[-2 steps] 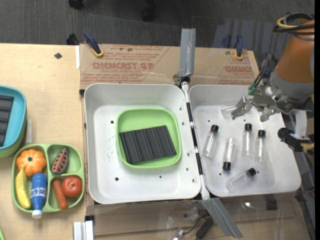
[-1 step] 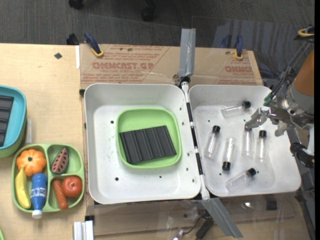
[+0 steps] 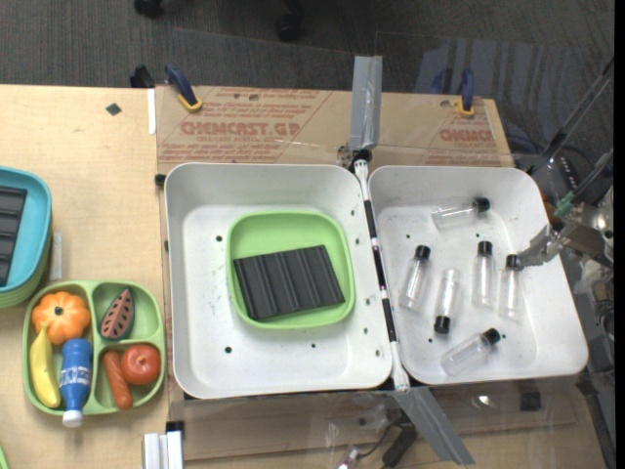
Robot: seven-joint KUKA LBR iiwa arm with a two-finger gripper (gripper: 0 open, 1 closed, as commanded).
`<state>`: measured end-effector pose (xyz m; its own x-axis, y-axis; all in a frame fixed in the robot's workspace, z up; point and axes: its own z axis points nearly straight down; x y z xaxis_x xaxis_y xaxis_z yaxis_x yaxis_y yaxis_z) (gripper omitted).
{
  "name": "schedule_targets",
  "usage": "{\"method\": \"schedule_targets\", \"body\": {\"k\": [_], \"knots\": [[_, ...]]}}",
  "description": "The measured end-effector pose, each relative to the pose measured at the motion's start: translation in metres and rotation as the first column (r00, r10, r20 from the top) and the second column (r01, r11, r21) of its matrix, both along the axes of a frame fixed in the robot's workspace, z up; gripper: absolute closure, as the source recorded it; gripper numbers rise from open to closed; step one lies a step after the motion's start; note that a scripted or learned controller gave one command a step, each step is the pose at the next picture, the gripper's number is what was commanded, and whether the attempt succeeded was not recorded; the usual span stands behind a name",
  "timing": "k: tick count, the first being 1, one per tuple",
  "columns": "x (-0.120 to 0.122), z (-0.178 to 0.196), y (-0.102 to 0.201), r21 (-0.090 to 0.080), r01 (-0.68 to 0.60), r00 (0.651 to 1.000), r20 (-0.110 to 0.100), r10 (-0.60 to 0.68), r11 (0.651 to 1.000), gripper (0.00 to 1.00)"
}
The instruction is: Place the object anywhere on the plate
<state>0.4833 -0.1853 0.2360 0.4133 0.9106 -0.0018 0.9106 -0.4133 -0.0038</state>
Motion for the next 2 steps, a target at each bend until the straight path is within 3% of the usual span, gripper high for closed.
{"method": "schedule_targets", "body": {"k": [1, 2], "knots": [[-0.005, 0.111, -0.002, -0.003, 0.238, 0.971, 0.001, -0.238, 0.971, 0.00], [0.021, 0.204, -0.017, -0.003, 0.310, 0.951, 0.000, -0.310, 0.951, 0.00]]}}
